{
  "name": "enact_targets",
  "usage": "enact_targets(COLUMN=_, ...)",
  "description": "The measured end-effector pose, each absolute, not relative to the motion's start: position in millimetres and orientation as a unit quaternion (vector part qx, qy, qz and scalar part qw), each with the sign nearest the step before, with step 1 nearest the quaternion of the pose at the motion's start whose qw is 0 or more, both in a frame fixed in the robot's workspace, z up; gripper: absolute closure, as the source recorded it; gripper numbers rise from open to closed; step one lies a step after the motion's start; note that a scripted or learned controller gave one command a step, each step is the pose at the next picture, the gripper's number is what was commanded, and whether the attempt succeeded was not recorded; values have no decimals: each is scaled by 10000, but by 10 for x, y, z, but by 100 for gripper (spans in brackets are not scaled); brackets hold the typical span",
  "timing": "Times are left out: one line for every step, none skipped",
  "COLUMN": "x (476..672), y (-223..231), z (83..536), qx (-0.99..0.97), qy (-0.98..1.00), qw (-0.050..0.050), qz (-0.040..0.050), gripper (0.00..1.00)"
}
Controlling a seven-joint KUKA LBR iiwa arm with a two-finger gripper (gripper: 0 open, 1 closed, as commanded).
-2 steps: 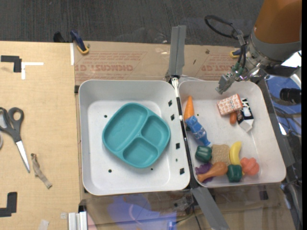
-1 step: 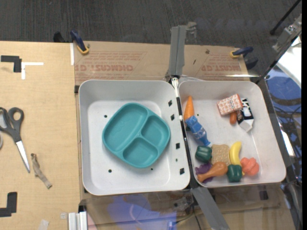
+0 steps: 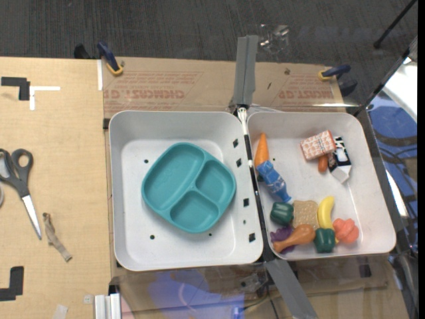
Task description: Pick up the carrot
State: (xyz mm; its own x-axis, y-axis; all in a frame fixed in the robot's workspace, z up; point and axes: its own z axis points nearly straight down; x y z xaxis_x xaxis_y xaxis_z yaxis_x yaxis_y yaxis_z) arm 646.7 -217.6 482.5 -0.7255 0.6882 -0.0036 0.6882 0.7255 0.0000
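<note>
Orange carrot (image 3: 261,149) lies against the right bin's (image 3: 372,178) left wall, touching the blue bottle (image 3: 273,180); jaws' state cannot tell; wall may block a clean grasp.

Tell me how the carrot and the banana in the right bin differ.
The carrot is orange and tapered; the banana is yellow and curved. The carrot lies at the right bin's left wall, above the blue bottle; the banana lies lower and further right, beside the bread slice. Both are small toy foods in one bin.
</note>
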Motion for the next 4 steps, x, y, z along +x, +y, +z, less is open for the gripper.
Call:
enact_targets(x=5907, y=-2221, z=4920, qx=2500, qy=9683, qw=12, qz=-5, gripper=100)
enact_targets(x=5888, y=-2216, z=4914, qx=452, qy=9990, qw=11, qz=0, gripper=100)
enact_targets(x=5306, y=-2060, z=4919, qx=-1974, qy=9803, qw=13, qz=1, gripper=100)
enact_targets(x=5090, y=-2219, z=4919, qx=-3432, qy=9393, qw=14, qz=1, gripper=100)
